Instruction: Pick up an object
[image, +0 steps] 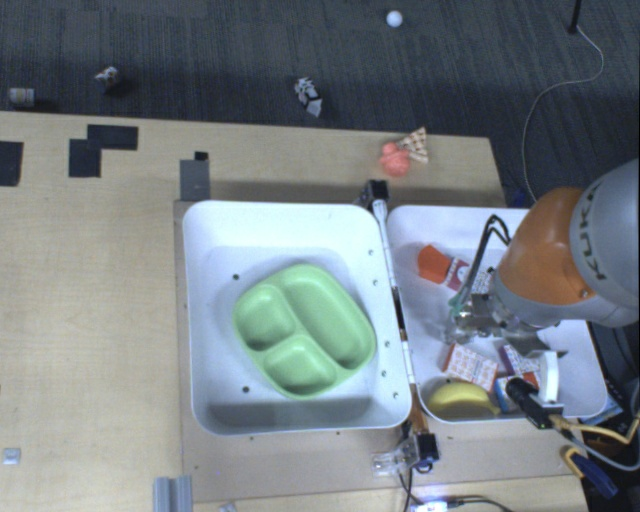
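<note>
The grey arm with its orange band reaches in from the right over the right bin (420, 232). My gripper (466, 328) points down into that bin, low over a red-and-white checked packet (469, 366). A yellow, banana-like object (462, 399) lies at the bin's front edge. An orange-red box (435, 264) sits farther back in the same bin. More small items beside the wrist are partly hidden by the arm.
The left bin (205, 300) holds a green divided plate (303, 328). A pink object (396, 159) and a small cone lie on the bench behind the bins. Cables run along the right side and front edge.
</note>
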